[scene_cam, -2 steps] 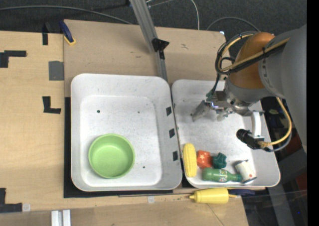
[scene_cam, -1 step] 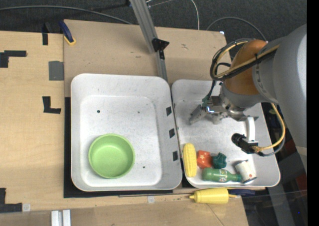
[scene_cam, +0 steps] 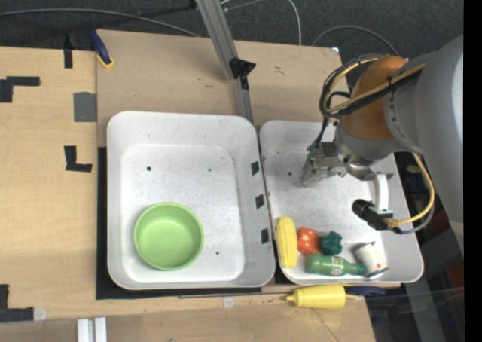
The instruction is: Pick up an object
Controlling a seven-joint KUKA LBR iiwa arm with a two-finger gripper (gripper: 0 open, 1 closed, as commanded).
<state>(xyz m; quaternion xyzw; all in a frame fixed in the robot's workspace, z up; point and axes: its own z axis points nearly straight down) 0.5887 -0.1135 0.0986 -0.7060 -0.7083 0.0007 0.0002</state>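
A yellow bottle (scene_cam: 319, 297) lay on the counter (scene_cam: 173, 69) below the tool (scene_cam: 312, 175), whose opening could not be judged, above a corn cob (scene_cam: 286, 241).

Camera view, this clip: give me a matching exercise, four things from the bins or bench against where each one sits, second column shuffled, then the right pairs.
Things:
1. green bowl
2. corn cob
3. yellow bottle
4. gripper

Places:
A. on the bench, just outside the right bin's near rim
B. over the upper part of the right bin, apart from the toys
C. near-left corner of the left bin
D. against the right bin's left wall, near its front

Pairs: 1-C, 2-D, 3-A, 4-B
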